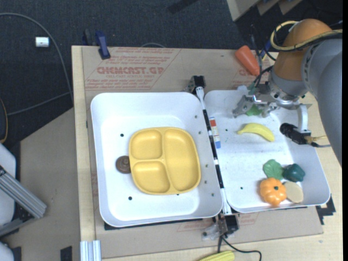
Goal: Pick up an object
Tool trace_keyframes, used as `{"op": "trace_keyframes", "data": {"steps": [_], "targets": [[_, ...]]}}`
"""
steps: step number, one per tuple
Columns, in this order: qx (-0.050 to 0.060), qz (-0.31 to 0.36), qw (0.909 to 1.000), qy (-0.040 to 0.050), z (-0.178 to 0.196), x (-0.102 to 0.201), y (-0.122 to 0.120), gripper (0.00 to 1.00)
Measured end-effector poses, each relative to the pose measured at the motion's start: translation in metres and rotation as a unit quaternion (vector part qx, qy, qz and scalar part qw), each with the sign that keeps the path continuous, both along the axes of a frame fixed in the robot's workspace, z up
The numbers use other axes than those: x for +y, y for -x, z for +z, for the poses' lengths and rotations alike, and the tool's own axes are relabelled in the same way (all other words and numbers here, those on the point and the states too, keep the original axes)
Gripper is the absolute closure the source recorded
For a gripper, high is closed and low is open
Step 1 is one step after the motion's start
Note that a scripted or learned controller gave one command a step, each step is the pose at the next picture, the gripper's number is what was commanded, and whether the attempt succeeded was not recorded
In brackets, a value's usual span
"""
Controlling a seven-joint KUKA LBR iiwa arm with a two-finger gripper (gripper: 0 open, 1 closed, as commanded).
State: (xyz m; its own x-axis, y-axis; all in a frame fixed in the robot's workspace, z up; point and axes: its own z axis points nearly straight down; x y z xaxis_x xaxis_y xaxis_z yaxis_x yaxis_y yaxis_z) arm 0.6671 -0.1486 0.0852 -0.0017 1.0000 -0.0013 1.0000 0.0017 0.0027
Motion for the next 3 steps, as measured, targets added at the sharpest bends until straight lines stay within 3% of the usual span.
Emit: {"op": "trace_keyframes", "data": {"steps": [2, 3], "targets": [[0.002, -0.001, 1.0, -0.0012, -0.001, 0.025, 0.068, 0.0], [0.001, -0.001, 1.0, 0.0, 0.0, -0.007, 0.002, 0.0]]}}
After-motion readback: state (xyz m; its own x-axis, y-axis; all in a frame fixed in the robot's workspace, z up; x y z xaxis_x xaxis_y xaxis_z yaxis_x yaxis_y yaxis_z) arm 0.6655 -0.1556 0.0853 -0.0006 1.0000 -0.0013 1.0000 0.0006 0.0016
